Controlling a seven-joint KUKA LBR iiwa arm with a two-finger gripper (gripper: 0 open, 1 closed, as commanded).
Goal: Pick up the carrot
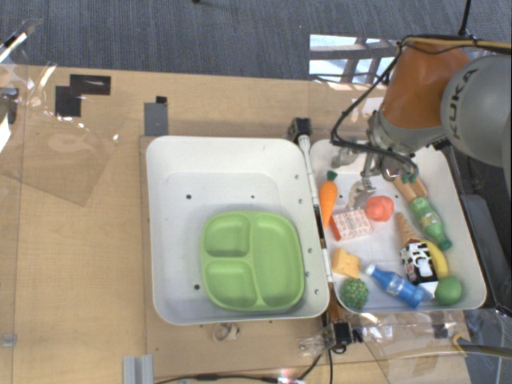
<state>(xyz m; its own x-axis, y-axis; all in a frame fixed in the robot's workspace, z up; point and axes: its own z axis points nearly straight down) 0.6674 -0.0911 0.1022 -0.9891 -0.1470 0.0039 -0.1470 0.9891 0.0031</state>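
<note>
The carrot [327, 202], orange with a green top, lies upright along the left wall of the right bin [458, 214]. My gripper [365, 189] hangs over the upper middle of that bin, a short way to the right of the carrot and just above-left of a red ball [381, 208]. Nothing shows in its grasp. The grey arm with its orange band [420, 86] reaches in from the upper right.
The right bin also holds a red-and-white packet [352, 224], cheese wedge [346, 262], blue bottle [396, 285], green bottle [426, 218], banana [438, 261] and several other toys. A green divided plate [252, 260] sits in the left bin [184, 174].
</note>
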